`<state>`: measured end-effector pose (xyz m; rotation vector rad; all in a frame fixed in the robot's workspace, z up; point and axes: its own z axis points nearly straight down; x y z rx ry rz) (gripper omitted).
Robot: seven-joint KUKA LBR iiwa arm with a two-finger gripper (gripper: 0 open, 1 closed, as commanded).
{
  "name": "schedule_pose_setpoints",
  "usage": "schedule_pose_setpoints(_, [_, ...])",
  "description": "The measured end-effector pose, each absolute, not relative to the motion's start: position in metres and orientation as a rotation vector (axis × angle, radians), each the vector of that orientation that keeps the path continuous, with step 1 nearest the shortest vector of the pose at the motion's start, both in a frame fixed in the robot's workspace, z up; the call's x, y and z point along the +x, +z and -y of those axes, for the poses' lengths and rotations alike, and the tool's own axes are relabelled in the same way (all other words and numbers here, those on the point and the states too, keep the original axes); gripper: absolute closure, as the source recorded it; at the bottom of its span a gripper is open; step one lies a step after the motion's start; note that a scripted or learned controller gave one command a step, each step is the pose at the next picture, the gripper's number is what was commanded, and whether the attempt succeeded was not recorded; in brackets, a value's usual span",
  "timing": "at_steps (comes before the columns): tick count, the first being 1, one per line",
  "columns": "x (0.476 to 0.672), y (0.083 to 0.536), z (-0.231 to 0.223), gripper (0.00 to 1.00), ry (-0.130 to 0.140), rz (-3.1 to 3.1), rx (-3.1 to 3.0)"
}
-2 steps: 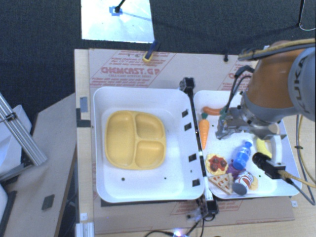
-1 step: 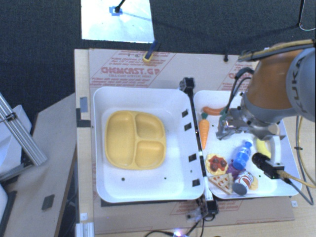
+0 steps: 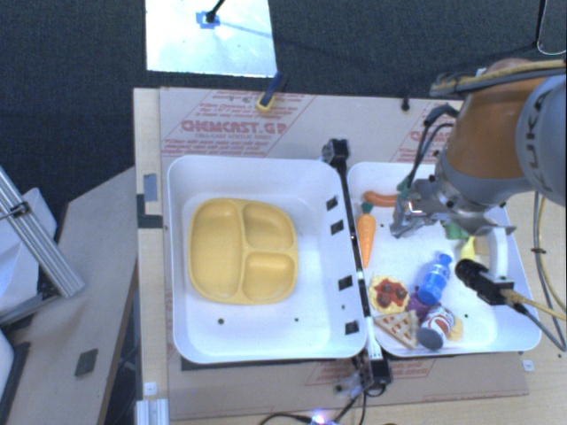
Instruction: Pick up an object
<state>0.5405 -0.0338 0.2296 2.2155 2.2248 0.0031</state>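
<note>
Carrot [image 3: 366, 235] lies unlifted in the right bin [image 3: 518, 330], just left of the gripper [image 3: 405, 222]. Jaws state: cannot tell. Nothing visibly held; grasp and lift remain.

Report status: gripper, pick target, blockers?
Gripper low over right bin, nothing seen in it. Carrot lies closest, beside the divider. Blue bottle and toy food crowd the near end.

The arm [image 3: 505, 140] hides part of the right bin [image 3: 518, 326] and a green item [image 3: 455, 231].
</note>
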Motion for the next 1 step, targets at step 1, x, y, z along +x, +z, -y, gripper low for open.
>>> schedule_pose_setpoints(1, [0.5254, 0.2243, 0.0423, 1.0, -0.001, -2.222, 2.221])
